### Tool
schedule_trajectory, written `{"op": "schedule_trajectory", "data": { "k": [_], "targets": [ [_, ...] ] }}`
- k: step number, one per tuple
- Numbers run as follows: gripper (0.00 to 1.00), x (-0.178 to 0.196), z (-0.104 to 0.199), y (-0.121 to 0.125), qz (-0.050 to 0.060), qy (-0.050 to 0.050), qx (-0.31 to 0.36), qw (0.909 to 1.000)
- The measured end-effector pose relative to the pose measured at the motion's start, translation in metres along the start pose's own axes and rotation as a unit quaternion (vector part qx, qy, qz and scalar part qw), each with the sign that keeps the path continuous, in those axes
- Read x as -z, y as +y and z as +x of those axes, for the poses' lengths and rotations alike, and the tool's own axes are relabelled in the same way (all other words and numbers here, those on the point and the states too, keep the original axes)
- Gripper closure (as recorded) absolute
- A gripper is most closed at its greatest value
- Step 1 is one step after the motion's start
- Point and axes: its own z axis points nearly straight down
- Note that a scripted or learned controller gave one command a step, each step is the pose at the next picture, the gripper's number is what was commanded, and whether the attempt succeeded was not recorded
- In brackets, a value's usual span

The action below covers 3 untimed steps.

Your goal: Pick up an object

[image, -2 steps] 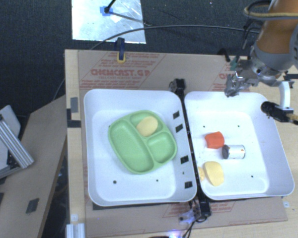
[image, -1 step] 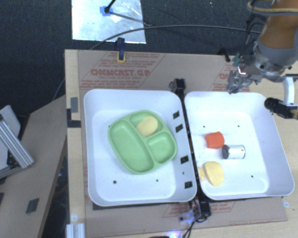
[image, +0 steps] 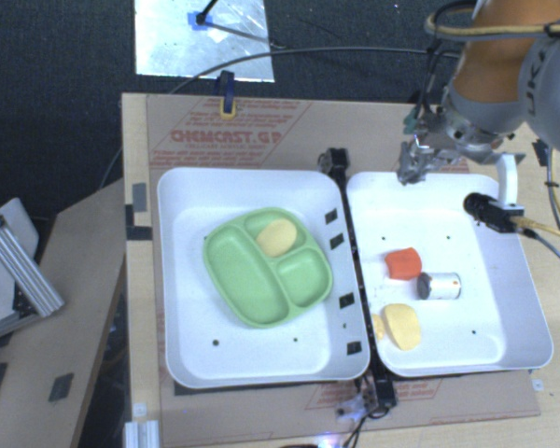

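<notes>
Gripper (image: 414, 168), grasp state unclear, above right bin (image: 521, 343) with three objects: orange block (image: 403, 263), cylinder (image: 440, 287), yellow piece (image: 400, 326).

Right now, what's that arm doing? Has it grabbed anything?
Gripper over right bin's far edge, nothing held. Orange block, small can, yellow piece lie untouched. Nothing in the way.

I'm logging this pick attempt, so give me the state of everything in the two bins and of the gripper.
Gripper: above the right bin's far edge, holding nothing visible.
Green divided plate: flat in the left bin.
Yellow piece: in the plate's far compartment.
Orange block: loose in the right bin.
Small can: on its side beside the orange block.
Yellow object: lying near the right bin's front edge.
</notes>
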Motion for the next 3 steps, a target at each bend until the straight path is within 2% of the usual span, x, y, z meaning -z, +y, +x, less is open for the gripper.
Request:
{"op": "schedule_trajectory", "data": {
  "k": [2, 3],
  "targets": [
    [1.0, 0.008, 0.107, -0.014, 0.0, 0.0, 0.0, 1.0],
    [1.0, -0.009, 0.162, -0.02, 0.0, 0.0, 0.0, 1.0]
  ]
}}
